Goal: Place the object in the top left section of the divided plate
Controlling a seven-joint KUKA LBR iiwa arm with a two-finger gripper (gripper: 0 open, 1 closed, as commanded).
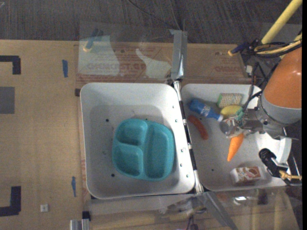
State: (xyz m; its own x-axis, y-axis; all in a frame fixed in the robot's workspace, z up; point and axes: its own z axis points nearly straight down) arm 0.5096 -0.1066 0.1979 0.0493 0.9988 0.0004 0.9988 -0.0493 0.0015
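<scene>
On the bench, two white bins [91, 128] are set side by side. In the right bin, the gripper [233, 127] is poised touching the carrot's [233, 147] top; its grip cannot be told. The teal divided plate [143, 149] is seen in the left bin.

Bench top [38, 143] was plain tan board, kinda cardboard-looking. Black tape corner marks [10, 63] sat far left of left bin [91, 104], another black corner [12, 200] lower down. Grey square patch [6, 99] between them. Short blue tape strips [64, 68] stuck just left of that bin. Clear plastic sheet [129, 51] stood behind it, catching glare. Beyond bench, dark grey carpet floor [57, 8], black cable [144, 6] looping across. Lighting flat, soft.
</scene>
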